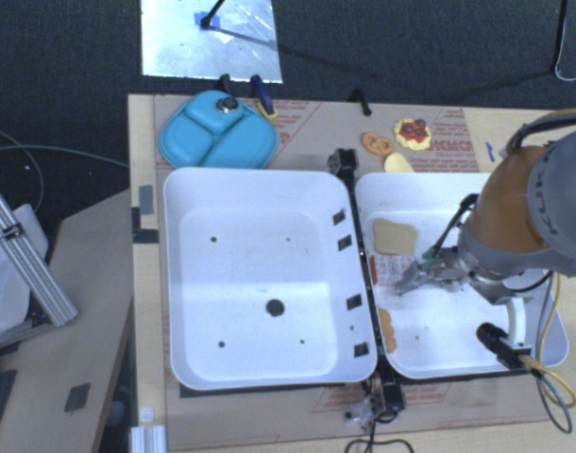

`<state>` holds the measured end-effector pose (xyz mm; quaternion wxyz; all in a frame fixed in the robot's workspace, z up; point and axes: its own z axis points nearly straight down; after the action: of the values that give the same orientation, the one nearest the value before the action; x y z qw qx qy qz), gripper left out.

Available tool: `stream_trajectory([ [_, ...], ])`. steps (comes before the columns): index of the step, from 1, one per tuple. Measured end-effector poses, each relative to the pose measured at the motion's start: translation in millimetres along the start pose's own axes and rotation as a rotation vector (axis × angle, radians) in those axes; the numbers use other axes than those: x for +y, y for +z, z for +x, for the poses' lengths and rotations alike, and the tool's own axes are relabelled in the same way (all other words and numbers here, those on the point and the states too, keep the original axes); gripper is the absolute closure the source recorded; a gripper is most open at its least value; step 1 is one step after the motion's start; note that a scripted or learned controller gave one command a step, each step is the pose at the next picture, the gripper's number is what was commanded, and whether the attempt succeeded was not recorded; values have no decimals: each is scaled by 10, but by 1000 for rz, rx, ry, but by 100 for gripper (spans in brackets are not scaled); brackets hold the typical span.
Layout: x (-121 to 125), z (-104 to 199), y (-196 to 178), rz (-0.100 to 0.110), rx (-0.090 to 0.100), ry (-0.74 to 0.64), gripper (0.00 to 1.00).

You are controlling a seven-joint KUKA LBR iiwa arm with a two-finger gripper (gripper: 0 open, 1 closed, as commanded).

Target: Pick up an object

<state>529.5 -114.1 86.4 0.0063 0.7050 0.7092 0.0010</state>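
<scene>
Pincer (pixel 408 279) low inside right bin (pixel 439 357).

A single fixed camera is mounted above the table (pixel 297 125) and looks down at a slant. Its field covers both white bins in full: the left bin (pixel 189 281) sits near frame centre, the right bin (pixel 439 352) toward the right side. The far table edge lies toward the top of the frame, the near edge at the bottom. The arm (pixel 529 206) enters from the right. Range is moderate; surrounding dark floor (pixel 61 55) is included.
</scene>
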Motion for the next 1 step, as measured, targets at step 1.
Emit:
stream_trajectory([
  [1,14,-26,-124,-7,1,3,100],
])
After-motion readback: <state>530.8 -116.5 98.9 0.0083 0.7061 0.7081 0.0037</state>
